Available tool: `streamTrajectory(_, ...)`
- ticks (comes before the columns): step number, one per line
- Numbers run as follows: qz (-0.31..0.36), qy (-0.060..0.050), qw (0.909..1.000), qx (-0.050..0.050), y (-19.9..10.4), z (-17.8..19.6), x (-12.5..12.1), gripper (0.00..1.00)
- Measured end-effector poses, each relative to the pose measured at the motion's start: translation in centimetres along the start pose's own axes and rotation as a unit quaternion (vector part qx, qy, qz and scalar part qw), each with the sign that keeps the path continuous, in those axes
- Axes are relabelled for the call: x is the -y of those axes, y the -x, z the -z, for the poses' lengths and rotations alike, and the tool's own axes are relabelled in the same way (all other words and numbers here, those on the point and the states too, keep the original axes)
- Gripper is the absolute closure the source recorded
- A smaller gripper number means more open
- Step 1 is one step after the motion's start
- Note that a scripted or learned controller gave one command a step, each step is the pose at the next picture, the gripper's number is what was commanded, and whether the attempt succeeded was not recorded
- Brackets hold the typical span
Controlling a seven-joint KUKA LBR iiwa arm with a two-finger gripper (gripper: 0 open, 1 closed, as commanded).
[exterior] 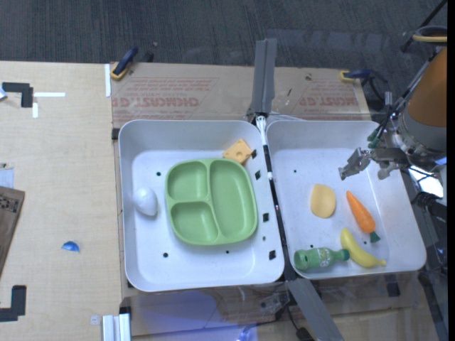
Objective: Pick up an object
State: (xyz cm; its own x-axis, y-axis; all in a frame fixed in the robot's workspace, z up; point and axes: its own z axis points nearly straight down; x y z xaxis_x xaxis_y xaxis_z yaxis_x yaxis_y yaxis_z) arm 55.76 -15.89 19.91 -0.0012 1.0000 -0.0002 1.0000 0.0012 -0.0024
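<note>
The right bin (298, 155) holds a pale yellow rounded piece (322, 200), an orange carrot (361, 215), a yellow banana (361, 249) and a green bottle (320, 258) lying on its side. My gripper (367, 169) hangs over the bin's back right part, just behind the carrot's top end. Its fingers are spread open and nothing sits between them.
In the left bin (135, 247) lie a green divided plate (212, 201), a yellow cheese wedge (239, 150) at its back edge and a white egg-shaped object (146, 202) to its left. A raised divider (264, 84) runs between the bins. Cardboard lies behind them.
</note>
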Motion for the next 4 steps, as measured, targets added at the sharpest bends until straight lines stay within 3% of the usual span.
streamTrajectory(1, 0.02, 0.0, 0.9998, 0.0, 2.8, -9.5, 1.8, 0.0)
streamTrajectory(2, 0.018, 0.0, 0.9998, 0.0, 2.9, -8.5, 1.7, 1.0)
streamTrajectory(3, 0.018, 0.0, 0.9998, 0.0, 2.9, -8.5, 1.7, 0.0)
streamTrajectory(4, 0.121, 0.001, 0.9927, 0.0, 2.3, -10.8, 4.9, 0.0)
